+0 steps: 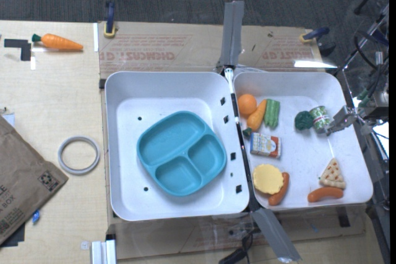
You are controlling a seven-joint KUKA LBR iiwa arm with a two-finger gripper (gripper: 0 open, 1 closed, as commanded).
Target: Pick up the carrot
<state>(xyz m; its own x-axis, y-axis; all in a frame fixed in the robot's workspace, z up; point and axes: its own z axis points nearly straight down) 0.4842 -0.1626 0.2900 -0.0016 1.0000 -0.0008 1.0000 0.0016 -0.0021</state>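
A small orange carrot [257, 115] lies tilted in the right bin [349, 102], near its left wall, between an orange ball [247, 104] and a green ridged piece [271, 113]. A second, larger carrot [57, 42] with a green top lies on the wooden bench at the far left, outside both bins. My gripper [338, 122] reaches in from the right and sits low at the right side of the right bin, beside a green can [319, 117] and well to the right of the small carrot. Nothing shows in its grasp.
The right bin also holds broccoli [303, 120], a small carton [265, 144], a yellow disc [267, 178], two sausages [325, 194], and a wedge [332, 174]. A blue divided plate [180, 153] lies in the left bin [117, 133]. A tape ring [78, 154] and a cardboard box [18, 185] are on the bench.
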